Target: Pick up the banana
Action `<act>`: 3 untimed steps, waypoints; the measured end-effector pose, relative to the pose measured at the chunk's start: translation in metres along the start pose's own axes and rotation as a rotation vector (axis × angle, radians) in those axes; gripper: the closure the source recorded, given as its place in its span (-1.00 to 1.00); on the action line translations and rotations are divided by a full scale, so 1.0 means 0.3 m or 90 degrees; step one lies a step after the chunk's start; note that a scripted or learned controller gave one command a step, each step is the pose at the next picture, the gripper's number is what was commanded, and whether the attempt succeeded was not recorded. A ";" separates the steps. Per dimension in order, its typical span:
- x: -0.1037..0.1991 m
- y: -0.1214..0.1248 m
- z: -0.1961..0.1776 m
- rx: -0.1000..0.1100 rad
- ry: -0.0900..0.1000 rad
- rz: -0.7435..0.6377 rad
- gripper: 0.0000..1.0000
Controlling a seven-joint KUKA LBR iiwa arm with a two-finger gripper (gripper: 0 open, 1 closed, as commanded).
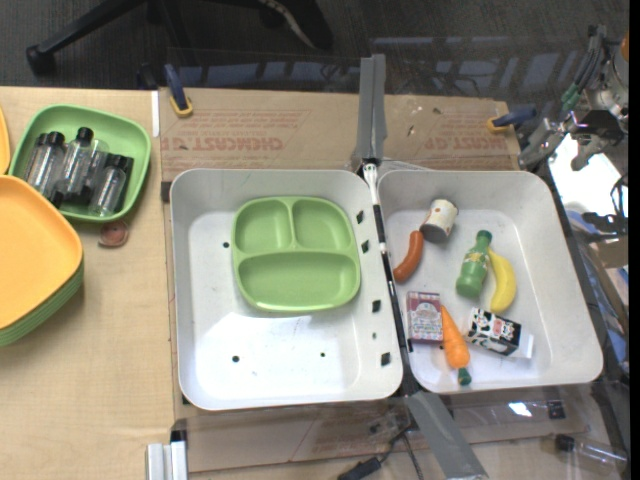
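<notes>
Carrot (455, 344) lies near banana (502, 281), right bin (570, 268).

Two shallow white bins sit side by side on a bench. The left bin (200, 368) holds a green divided plate (296, 253) toward its far edge. In the right bin (570, 348), a small cup (438, 220) lies near the far edge, a red sausage (409, 256) near the left wall, a green bottle (474, 266) in the middle, and a small card box (425, 319), a carrot (456, 341) and a black-and-white carton (496, 332) toward the near edge. At the bench's left edge, a green tray (125, 133) holds dark-capped vials (78, 168) beside orange plates (35, 258).
</notes>
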State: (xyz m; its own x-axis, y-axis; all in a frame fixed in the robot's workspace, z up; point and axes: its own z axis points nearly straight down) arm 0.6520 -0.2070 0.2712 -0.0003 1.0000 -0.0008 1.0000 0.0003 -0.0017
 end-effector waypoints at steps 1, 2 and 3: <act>0.164 -0.202 0.294 0.001 0.000 0.055 -1.00; 0.161 -0.202 0.266 0.002 0.000 0.056 1.00; 0.065 -0.182 0.254 -0.001 0.000 -0.084 1.00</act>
State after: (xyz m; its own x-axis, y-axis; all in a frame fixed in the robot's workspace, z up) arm 0.5974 -0.1874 0.1952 -0.1312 0.9914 -0.0013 0.9914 0.1312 0.0003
